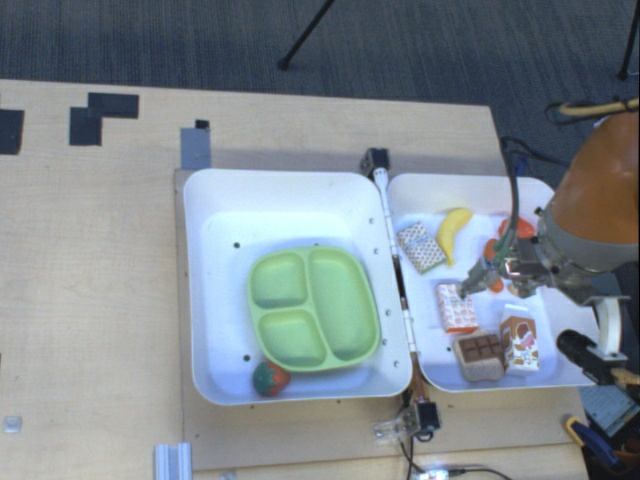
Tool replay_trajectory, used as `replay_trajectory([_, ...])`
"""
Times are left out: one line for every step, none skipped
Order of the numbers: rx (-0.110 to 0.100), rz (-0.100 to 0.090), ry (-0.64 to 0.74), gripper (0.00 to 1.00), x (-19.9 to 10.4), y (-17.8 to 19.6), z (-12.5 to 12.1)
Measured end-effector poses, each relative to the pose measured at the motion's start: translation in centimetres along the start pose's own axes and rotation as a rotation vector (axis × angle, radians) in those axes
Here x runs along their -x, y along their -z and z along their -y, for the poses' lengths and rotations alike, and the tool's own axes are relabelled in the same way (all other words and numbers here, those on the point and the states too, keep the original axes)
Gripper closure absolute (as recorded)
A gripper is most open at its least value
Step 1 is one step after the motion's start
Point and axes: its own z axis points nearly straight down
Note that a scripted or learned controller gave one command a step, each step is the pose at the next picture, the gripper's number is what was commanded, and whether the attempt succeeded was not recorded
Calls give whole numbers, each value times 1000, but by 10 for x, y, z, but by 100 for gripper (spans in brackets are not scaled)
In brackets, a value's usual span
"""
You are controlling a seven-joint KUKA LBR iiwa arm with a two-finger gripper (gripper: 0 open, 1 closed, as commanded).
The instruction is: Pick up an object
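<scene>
Objects for picking lie scattered in the right bin [560, 376], and the one nearest the gripper [487, 280] is a small flat packet [457, 308] with a white face and red printing, lying near the middle of that bin, just at the gripper's seven o'clock. Whether the two touch cannot be told. The gripper's tip is dark and blurred against the bin floor, so the state of its jaws cannot be told either, and nothing can be seen held between them.

At the packet's eleven o'clock lies a checked pouch [421, 246], patterned in grey and white squares and tilted. Just beside that, at its two o'clock, a yellow banana [453, 230] lies curved toward the bin's far wall. At the packet's five o'clock sits a brown chocolate bar [478, 354], and touching its right side is a small carton [520, 345] in brown, white and orange. A red-orange item [522, 230] shows partly behind the arm at the gripper's one o'clock; its kind cannot be made out.

The arm's orange band [602, 190] fills the right side, above its grey wrist.

The left bin [200, 268] holds a green three-compartment plate [314, 309], with a strawberry [269, 378] touching the plate's rim at its seven o'clock.
</scene>
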Motion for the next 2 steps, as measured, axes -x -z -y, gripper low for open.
replay_trajectory([2,1,-2,0,25,-101,2])
replay_trajectory([4,2,-4,0,6,-126,4])
